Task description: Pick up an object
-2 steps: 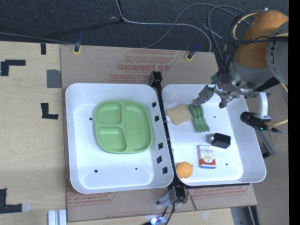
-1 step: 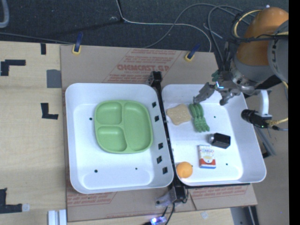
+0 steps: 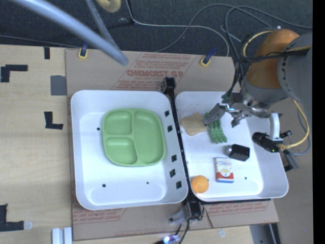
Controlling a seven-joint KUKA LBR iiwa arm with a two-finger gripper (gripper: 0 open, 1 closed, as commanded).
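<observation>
1. Front edge: a brown cardboard sheet (image 3: 147, 67) lies under both bins and shows past them at the near side, on a light wooden bench (image 3: 30, 151).
2. Right bin (image 3: 271, 184), near corner: an orange ball (image 3: 200, 184) rests close to the divider between the bins.
3. Just to the right of the ball, a small red and white box (image 3: 224, 169) lies flat on the bin floor, apart from the ball.
4. Slightly farther back, a small black block (image 3: 238, 152) lies just beyond the box.
5. Middle of the right bin: a green ribbed piece (image 3: 218, 132) lies on the floor, with a tan bread-shaped piece (image 3: 193, 124) just to its left, near the divider.
6. Gripper (image 3: 229, 114): it hangs over the far half of the right bin, directly above the green ribbed piece. The two fingers stand spread apart, one toward the green piece and one to the right. Nothing sits between them.
7. Left bin (image 3: 86, 187): a green divided plate (image 3: 134, 137) with three compartments lies flat near its centre.
8. Arm: the grey body with the orange band (image 3: 269, 60) enters from the right, above the far right corner of the right bin.
9. Far side: black cables (image 3: 203, 22) run over a dark surface behind the cardboard.
</observation>
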